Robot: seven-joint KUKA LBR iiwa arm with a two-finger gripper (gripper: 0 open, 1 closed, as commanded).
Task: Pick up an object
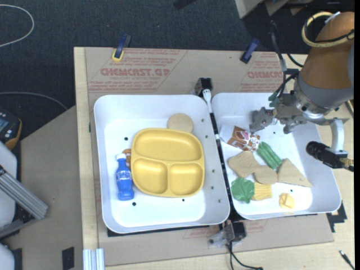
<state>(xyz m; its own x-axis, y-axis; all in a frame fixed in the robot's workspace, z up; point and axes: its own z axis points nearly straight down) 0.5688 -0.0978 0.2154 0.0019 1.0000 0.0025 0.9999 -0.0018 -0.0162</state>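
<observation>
Camera view: cardboard-topped bench [169,66], dark carpet [84,16]; end effector [260,118] grip state unclear.

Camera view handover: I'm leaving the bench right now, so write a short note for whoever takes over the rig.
Gripper: over the upper part of the right bin; nothing visibly between its fingers.
Right bin: brown snack packet, green cucumber, bread slices, green leafy piece, corn, yellow cheese piece.
Left bin: yellow divided plate, blue bottle, round cracker.
Done: nothing picked.
Left: grasp and lift one object.
</observation>
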